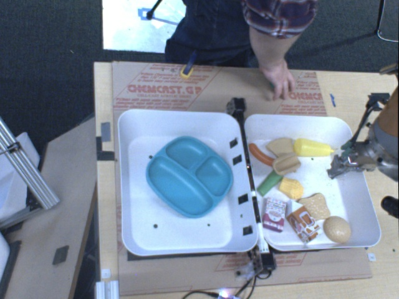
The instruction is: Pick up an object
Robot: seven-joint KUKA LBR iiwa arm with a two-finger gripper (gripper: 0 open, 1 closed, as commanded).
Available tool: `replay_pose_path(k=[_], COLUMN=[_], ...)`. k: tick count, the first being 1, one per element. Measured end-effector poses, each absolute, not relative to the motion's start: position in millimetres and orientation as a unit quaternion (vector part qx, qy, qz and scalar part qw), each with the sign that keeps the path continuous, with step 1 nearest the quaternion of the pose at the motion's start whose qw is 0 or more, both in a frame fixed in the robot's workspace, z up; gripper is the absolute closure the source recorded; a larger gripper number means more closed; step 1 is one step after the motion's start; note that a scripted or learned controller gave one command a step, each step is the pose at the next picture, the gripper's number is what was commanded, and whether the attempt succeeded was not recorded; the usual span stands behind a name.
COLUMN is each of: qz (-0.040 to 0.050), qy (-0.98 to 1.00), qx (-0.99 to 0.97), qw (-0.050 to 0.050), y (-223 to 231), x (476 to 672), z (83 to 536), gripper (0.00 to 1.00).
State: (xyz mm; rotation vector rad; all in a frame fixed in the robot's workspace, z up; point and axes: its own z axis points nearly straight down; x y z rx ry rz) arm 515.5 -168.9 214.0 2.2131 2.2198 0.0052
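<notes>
White plastic bins sit side by side, the left bin (140, 229) holding a blue divided plate (189, 175), the right bin (358, 213) crowded with toy food (293, 192), while the gripper (340, 166) hovers over that bin's right side, jaw state unclear.

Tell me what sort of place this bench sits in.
Probably a robotics lab test bench: two white bins on a cardboard sheet, toy food such as a plastic corn cob, and a gripper over the right bin.
</notes>
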Motion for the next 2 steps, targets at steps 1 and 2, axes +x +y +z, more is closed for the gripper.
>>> replay_pose_path(k=[1, 2], qz=[0.0009, 0.001], qy=[0.708, 0.71], qx=[0.706, 0.704], qw=[0.001, 0.0], y=[-169.0, -117.8], x=[516.5, 518.0], z=[224.6, 214.9], gripper=[1.0, 1.0])
